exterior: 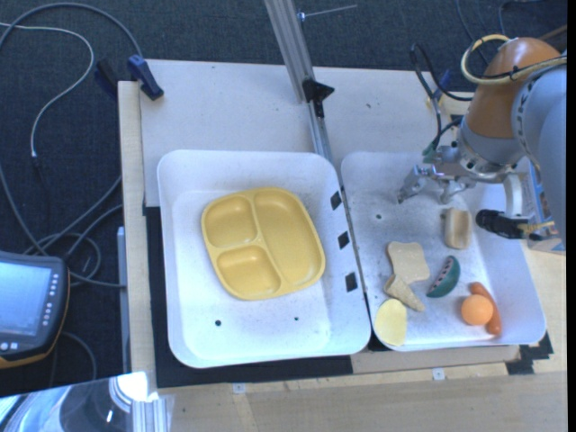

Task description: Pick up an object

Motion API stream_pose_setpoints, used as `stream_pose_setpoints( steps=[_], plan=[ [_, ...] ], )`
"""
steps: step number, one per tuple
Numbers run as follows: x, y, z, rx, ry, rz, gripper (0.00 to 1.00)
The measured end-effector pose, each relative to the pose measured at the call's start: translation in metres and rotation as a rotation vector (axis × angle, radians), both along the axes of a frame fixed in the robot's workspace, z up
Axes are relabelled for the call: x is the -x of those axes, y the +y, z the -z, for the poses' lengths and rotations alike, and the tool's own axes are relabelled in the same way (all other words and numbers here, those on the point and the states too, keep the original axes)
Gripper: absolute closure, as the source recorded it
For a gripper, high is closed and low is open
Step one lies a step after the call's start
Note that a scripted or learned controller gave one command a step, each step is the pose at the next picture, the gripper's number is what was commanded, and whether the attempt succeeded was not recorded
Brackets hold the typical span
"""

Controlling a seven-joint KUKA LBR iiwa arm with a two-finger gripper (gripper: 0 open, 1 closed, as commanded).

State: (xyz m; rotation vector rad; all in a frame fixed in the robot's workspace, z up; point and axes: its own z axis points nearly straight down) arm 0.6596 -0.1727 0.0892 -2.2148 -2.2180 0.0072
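Toy food in right bin [360, 241]; my pincer [423, 184] above its far end, clamped on nothing.

From the bread slice [408, 261]: pale roll [456, 228] beyond it, melon wedge [443, 277] just beside, orange [477, 310] near the front corner, yellow disc [391, 321] at the front. My pincer's fingers stand apart. Yellow divided tray [262, 241] lies in left bin [180, 241].

Even, bright overhead light, soft shadows, slightly grainy and soft focus.
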Motion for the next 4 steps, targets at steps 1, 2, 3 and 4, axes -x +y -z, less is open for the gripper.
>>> stream_pose_setpoints(
  steps=[1, 2, 3, 4],
  plan=[
    [-0.003, 0.000, -0.016, 0.003, -0.009, -0.001, 1.00],
    [-0.003, -0.002, -0.076, 0.004, -0.016, 0.000, 1.00],
    [-0.006, 0.007, -0.138, 0.003, -0.018, -0.001, 1.00],
    [-0.006, 0.007, -0.123, 0.002, -0.007, 0.000, 1.00]
  ],
)
